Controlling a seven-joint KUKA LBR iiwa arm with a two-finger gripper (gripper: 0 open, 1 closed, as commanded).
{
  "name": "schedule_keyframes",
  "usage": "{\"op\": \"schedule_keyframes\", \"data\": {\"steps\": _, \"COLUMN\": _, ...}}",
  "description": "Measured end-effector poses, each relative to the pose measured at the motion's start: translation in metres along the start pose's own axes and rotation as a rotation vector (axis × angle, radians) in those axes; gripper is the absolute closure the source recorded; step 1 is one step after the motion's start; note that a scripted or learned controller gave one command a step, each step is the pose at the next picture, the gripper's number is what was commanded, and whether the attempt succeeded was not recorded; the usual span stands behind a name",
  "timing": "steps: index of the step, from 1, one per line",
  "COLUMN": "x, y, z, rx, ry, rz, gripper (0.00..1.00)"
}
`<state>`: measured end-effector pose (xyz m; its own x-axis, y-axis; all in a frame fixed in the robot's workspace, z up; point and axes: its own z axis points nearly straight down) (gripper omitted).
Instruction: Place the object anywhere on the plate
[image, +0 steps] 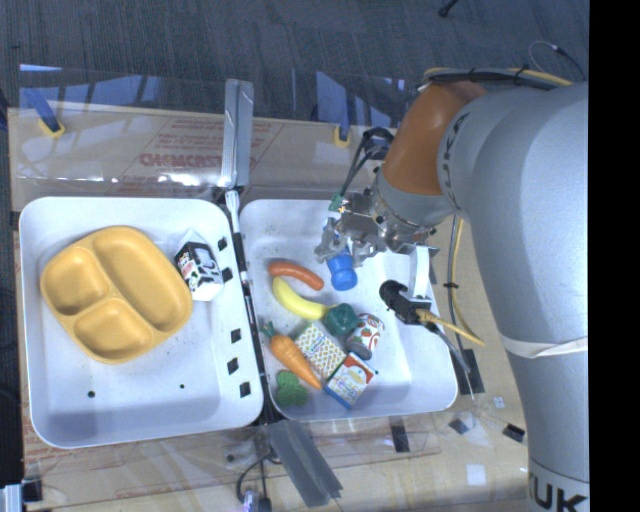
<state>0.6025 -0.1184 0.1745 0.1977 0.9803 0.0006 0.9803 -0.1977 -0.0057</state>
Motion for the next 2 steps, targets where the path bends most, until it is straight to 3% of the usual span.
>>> {"op": "schedule_keyframes", "data": {"steps": 1, "x": 0.065, "y": 0.023, "z": -0.017, "rx": -0.003, "ry": 0.000, "rz": 0.058, "gripper": 1.00}}
{"op": "schedule_keyframes", "data": {"steps": 2, "x": 0.129, "y": 0.029, "z": -0.017, "rx": -0.004, "ry": -0.001, "rz": 0.021, "gripper": 1.00}}
